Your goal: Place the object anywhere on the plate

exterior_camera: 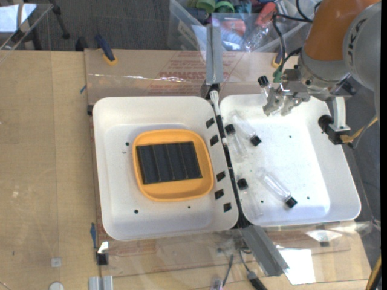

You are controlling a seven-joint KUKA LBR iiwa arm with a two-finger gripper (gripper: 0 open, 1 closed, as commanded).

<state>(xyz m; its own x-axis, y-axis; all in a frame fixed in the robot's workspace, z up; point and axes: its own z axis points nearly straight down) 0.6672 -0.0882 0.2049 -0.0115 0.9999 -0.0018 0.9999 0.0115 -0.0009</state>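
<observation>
An orange plate (205, 183) lies in the left bin (112, 180), with a black ribbed slab (168, 162) resting in its middle. Three clear plastic tubes with black caps lie in the right bin (329, 180): one near the front (275, 187), one near the middle (245, 133) and one by the divider (233, 147). My gripper (279, 104) hangs over the back edge of the right bin, well apart from the tubes and far right of the plate.
A divider with black clips (219, 156) runs between the bins. A clear tub of mixed toys (242, 8) stands behind the bench. Cables and a black fitting (329, 125) hang by the arm at the right bin's far side.
</observation>
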